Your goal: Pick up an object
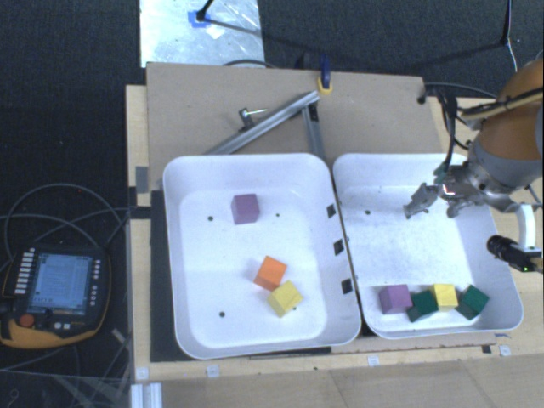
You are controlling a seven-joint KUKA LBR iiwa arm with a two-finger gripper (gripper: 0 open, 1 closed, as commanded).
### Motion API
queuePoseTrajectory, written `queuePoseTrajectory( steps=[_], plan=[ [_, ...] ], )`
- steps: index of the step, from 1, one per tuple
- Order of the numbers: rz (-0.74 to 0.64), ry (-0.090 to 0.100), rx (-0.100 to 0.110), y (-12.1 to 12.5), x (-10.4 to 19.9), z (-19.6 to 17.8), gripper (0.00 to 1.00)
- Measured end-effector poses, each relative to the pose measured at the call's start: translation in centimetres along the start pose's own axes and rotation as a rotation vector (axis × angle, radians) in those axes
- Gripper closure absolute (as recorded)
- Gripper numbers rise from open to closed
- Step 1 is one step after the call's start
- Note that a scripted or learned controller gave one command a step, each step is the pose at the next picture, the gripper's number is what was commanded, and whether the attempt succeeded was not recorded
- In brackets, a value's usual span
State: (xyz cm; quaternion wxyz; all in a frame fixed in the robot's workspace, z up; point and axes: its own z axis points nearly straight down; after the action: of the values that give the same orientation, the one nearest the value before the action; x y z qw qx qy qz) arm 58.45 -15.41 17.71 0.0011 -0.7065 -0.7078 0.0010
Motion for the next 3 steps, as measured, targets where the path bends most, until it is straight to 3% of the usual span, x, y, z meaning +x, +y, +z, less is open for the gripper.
queuePoseTrajectory(
  steps=[1,2,3],
  plan=[
    [-0.001,0.001,0.002,0.2,-0.1,6.2,0.0],
    [-0.003,-0.001,-0.006,0.4,-0.2,4.8,1.0],
    [-0.002,-0.002,-0.009,0.1,0.2,0.2,1.0]
  ],
)
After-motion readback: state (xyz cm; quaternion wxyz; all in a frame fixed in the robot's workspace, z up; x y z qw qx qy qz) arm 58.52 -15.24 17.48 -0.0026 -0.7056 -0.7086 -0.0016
